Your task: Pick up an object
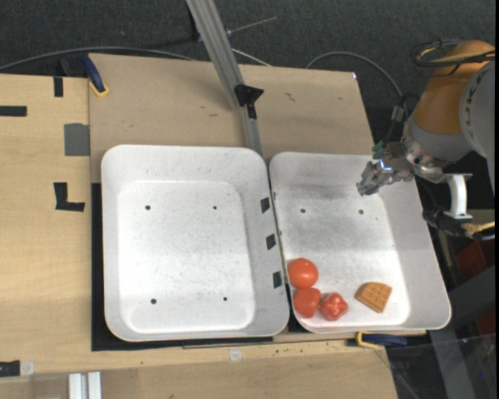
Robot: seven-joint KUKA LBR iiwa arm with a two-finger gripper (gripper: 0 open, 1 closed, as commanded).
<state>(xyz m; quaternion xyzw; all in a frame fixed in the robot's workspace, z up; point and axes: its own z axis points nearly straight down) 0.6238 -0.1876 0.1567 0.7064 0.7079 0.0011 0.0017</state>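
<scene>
The gripper (371, 181) hangs over the right bin's (333, 214) far edge; its state cannot be told. The tomatoes (303, 273) and cracker (373, 296) lie well apart at the near end.

Wooden bench (183, 98) bearing two white bins (183, 239) side by side.

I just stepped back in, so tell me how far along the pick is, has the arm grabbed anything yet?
Nothing looks picked yet. The gripper sits over the right bin's far end, away from the objects. The tomato, two more red pieces and the waffle-like cracker lie at the near end. Reaching, grasping and lifting remain.
</scene>
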